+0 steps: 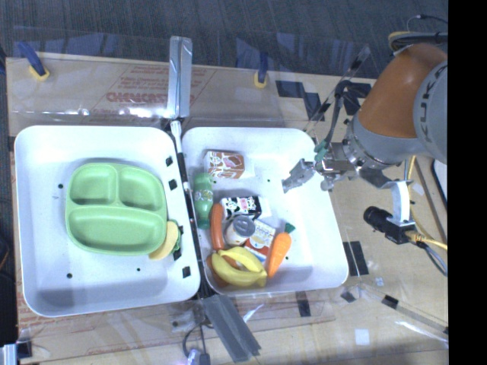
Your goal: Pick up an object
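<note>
The pincer (297,176), grip state unclear, is hovering right of centre, with toys (242,238) lying lower left.

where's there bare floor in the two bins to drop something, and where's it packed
Left bin: bare floor along the front and left edges around the green divided plate. Right bin: bare patch at the back right, beyond the brown carton and below the gripper. Crowded: the right bin's front-left, where the bananas, carrot and cow-print carton lie bunched.
</note>
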Robot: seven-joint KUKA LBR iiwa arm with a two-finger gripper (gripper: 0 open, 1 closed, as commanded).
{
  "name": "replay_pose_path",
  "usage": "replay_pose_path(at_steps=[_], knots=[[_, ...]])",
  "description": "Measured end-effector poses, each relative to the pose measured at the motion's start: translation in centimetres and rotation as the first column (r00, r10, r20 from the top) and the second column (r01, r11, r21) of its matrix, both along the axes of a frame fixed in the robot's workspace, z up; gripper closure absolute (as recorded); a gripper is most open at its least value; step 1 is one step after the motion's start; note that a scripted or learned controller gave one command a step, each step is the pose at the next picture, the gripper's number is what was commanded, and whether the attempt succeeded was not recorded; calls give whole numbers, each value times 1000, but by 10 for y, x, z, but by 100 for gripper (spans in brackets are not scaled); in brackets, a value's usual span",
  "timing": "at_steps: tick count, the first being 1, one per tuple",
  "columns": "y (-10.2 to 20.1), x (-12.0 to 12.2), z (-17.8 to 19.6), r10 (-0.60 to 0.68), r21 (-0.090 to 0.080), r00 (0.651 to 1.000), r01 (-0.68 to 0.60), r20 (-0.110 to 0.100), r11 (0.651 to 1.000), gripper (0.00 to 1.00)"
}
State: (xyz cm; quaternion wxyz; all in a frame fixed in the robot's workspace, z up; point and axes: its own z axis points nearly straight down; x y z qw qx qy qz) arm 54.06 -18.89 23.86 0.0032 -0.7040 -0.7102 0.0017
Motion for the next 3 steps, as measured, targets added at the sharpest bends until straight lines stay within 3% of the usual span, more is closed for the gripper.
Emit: replay_pose_path(at_steps=[1,2,3], knots=[[-22,-63,-143,96,-1,995,-96,7,995,0],[-21,-64,-135,103,2,995,-103,2,995,100],[-22,-62,0,179,-1,984,-179,5,984,100]])
